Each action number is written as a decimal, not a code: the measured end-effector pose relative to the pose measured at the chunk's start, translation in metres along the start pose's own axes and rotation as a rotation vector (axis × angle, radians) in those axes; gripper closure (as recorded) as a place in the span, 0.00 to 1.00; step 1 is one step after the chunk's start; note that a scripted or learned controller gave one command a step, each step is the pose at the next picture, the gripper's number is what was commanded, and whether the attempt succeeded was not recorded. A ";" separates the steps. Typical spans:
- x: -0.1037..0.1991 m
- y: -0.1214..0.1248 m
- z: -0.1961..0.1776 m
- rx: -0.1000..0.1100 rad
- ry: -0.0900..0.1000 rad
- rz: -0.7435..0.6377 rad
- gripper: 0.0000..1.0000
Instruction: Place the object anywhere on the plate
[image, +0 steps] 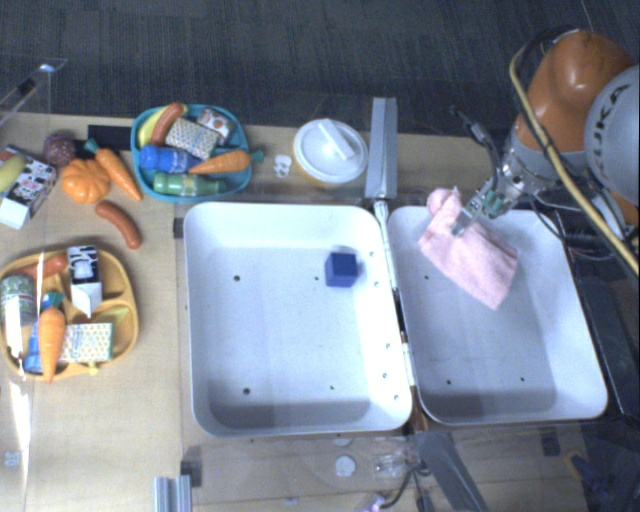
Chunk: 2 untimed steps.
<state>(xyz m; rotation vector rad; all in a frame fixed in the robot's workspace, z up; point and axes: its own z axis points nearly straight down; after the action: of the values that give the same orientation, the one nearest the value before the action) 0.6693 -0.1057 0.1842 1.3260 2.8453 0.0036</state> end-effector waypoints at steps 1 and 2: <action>0.001 0.002 -0.039 0.001 0.001 -0.005 1.00; 0.061 0.005 -0.037 0.001 0.004 -0.408 1.00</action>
<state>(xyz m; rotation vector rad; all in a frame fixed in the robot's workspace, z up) 0.6340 -0.0559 0.2214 0.7236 3.0581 0.0030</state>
